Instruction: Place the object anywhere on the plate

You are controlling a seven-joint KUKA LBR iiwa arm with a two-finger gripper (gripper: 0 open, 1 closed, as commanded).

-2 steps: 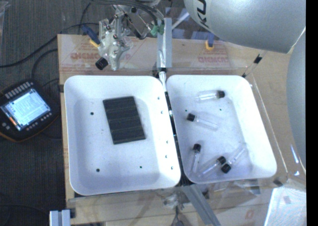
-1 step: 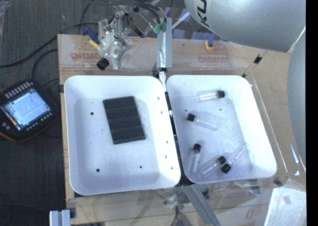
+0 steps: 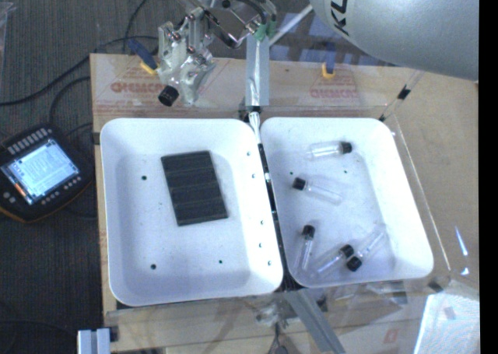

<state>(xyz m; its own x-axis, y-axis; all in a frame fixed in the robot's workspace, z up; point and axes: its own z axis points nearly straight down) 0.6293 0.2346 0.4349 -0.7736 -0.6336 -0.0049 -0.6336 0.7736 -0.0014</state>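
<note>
Two white bins sit side by side: we judge no vial picked yet, as 5 clear vials point(image 3: 315, 187) lie in the right bin point(image 3: 405, 189), the dark plate point(image 3: 194, 187) mid-left bin, while our gripper point(image 3: 184, 72) hangs beyond the left bin's far edge, grip unreadable.

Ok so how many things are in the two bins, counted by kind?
Clear vials with black caps, right bin: 5
Dark plate, left bin: 1
Total: 6
</note>
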